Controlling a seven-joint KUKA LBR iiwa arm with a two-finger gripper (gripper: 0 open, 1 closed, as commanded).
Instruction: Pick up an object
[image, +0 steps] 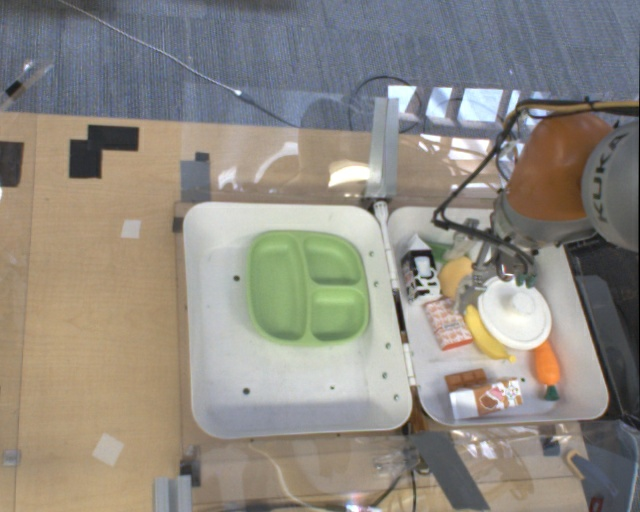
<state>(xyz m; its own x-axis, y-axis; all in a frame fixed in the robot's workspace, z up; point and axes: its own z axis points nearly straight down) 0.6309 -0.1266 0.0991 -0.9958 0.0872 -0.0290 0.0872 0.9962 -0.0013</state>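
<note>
food items crowd the right bin (590, 395): a banana (483, 335), a carrot (546, 365), a red packet (447, 324), a brown and white box (487, 395), a small black-and-white carton (421, 274) and a yellow fruit (456, 274). the gripper (513, 312) hangs over the banana, its white disc hiding the tips, so i cannot tell its state. little free floor lies near that bin's walls. the left bin (215, 390) holds a green divided plate (306, 287) with wide bare margins around it.
</note>
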